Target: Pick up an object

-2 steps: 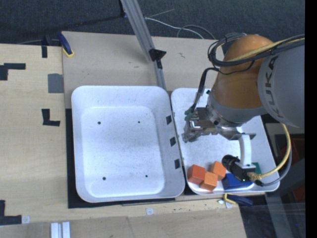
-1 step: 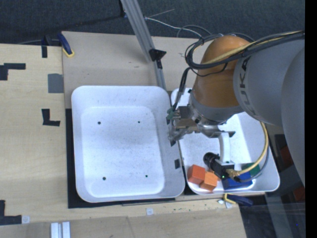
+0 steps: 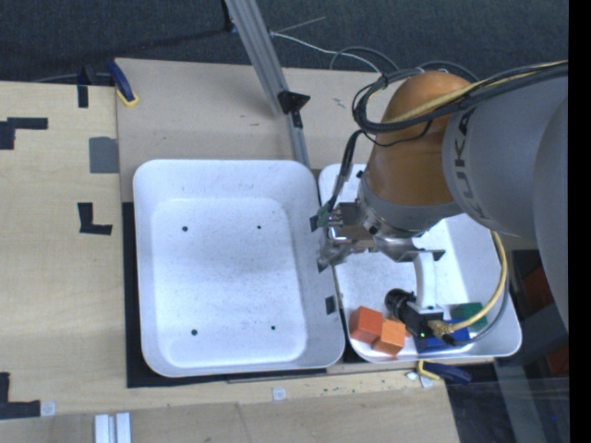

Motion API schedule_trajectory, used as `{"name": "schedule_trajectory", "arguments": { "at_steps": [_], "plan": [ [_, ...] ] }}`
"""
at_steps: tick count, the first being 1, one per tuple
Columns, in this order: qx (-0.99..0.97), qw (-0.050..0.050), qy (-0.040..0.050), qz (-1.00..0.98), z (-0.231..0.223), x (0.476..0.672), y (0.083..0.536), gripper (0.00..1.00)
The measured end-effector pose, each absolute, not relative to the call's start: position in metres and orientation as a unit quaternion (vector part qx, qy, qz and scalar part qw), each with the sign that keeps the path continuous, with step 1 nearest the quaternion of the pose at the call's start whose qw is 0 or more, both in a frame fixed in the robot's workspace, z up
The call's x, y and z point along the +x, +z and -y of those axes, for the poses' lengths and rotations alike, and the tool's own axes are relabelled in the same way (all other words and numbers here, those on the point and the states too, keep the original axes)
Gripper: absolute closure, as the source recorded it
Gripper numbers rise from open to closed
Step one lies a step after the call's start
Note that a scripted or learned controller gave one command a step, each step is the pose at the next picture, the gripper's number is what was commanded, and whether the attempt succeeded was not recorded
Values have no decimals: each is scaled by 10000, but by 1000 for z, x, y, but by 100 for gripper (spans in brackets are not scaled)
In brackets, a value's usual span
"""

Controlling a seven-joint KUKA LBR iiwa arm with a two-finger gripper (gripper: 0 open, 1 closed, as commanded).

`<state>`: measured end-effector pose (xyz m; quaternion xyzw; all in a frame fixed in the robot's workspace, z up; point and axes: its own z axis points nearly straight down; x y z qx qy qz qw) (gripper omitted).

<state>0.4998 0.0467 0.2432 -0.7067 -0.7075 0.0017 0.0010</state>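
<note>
Grey arm [image 3: 480,155] reaching in, tool [image 3: 331,247] lowered

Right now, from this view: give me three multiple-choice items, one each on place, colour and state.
1. Where are the blocks?
A. left bin
B. right bin
C. on the bench
2. What colour are they?
A. orange
B. purple
C. white
3. How do the blocks sit relative to the tool?
A. lying on the bin floor, apart from it
B. raised above the bin
C. stacked on its rim

Key: 1 B, they lie in the right bin, near its front; 2 A, both look orange; 3 A, the tool sits by the bins' shared edge, farther back.
</note>
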Motion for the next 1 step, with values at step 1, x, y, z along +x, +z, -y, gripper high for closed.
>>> {"name": "schedule_trajectory", "arguments": {
  "at_steps": [1],
  "plan": [
    [-7050,16,10,7092,-83,485,250,100]
  ]
}}
